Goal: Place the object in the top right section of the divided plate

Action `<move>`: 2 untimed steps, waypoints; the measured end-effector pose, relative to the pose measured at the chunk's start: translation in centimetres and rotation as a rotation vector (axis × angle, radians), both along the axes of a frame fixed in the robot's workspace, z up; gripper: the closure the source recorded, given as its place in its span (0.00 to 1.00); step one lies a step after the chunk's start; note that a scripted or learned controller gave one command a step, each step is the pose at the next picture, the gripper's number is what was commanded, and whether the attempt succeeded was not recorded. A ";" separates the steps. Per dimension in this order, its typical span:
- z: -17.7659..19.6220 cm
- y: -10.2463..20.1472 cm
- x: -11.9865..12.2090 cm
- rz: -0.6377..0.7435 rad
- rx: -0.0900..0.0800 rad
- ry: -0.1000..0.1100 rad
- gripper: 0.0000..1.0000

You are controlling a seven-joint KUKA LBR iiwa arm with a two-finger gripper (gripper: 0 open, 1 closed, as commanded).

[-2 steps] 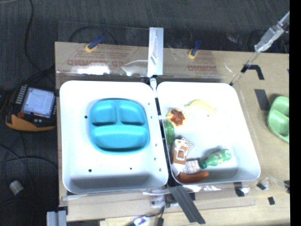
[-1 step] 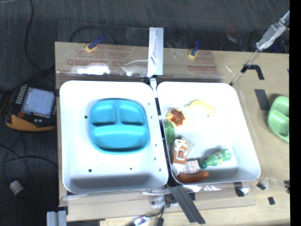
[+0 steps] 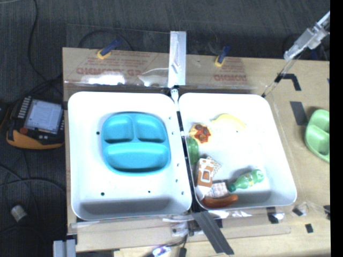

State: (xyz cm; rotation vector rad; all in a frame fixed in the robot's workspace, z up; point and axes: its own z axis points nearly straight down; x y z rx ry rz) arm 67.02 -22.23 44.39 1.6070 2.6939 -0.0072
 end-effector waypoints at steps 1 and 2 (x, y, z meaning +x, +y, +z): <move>-1.0 -0.1 -1.3 -0.362 0.005 0.001 0.00; -0.1 0.0 -1.2 -0.361 0.002 0.001 1.00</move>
